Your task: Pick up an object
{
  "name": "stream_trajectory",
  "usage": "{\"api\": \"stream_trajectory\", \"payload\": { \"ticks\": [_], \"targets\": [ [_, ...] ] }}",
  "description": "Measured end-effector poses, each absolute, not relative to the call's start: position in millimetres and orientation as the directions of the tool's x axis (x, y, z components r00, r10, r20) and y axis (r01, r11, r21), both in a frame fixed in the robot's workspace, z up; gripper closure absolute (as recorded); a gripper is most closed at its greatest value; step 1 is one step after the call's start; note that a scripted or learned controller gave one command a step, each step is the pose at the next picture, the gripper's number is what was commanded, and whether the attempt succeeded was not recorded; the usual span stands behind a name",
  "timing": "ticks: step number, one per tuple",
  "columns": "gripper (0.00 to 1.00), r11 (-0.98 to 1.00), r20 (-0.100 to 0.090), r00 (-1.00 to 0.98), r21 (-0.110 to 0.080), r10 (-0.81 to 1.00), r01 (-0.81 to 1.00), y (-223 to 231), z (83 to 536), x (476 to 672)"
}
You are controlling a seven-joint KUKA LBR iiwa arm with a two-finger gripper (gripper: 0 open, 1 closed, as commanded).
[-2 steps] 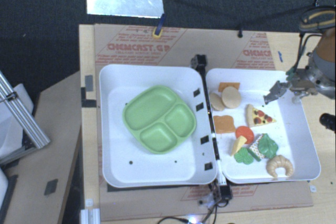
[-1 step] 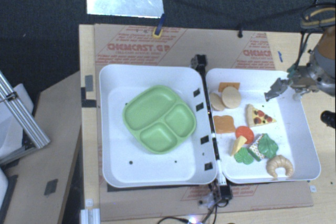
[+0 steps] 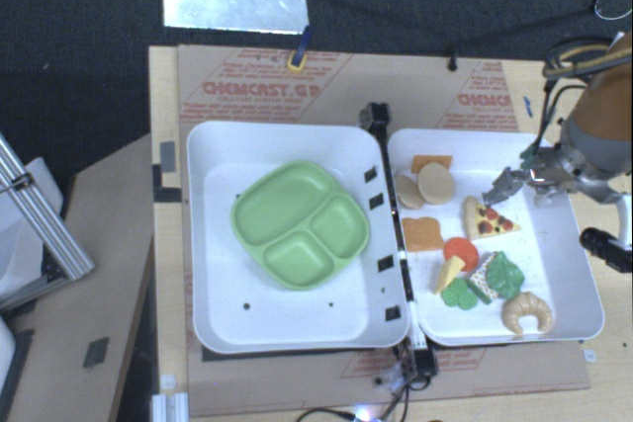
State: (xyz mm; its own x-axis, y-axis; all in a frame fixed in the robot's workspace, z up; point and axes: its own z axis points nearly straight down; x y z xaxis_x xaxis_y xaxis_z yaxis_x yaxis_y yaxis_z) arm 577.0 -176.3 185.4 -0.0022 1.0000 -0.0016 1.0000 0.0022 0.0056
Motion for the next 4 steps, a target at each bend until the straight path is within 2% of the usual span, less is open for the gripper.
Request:
{"api": "stream_trajectory", "payload": {
  "ticks": [2,3,4],
  "targets": [
    [0.00,0.003,-0.001,-0.003,0.004,1.000,1.000,-174.0,97.9,586.6],
    [1.00,0.002,-0.001,-0.002,0.009,1.000,1.000,-174.3,103.0,588.1],
    [1.00,0.004,0.000,-0.004,0.001,1.000,1.000,-171.1,136.9,585.2]
  ]
}}
